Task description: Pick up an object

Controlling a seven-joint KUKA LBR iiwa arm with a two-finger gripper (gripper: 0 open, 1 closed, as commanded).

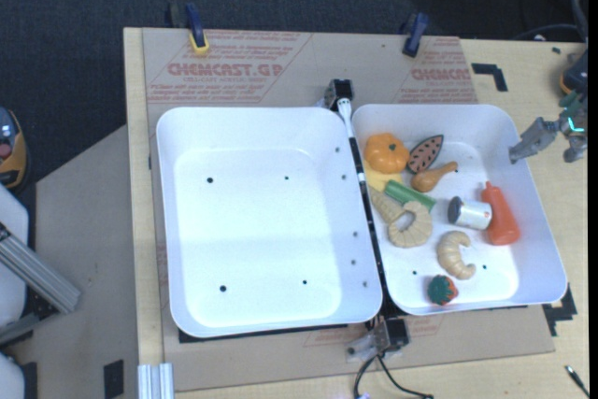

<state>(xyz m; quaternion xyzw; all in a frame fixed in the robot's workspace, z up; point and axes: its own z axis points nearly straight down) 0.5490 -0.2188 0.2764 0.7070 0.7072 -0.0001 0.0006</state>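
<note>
The right bin [537, 243] holds a cluster of toy foods. An orange pumpkin [386, 151] sits at the back left, with a dark oval leaf-like piece [426, 150] and a brown drumstick shape [435, 174] beside it. A green cylinder [408, 194] lies over a beige round waffle [407, 226]. To their right are a silver can [471, 213] and a red-orange bottle shape [501, 214]. A tan croissant [457, 254] and a small red-and-green fruit [442, 290] lie nearer the front. My gripper [531, 142] hangs at the bin's back right rim, apart from all the objects.
The left bin [177, 201] is bare white plastic. Both bins rest on a brown board [280, 61] held by blue clamps [195, 25] at the back. A black bracket [340, 93] stands between the bins at the back. Cables [383, 360] run at the front.
</note>
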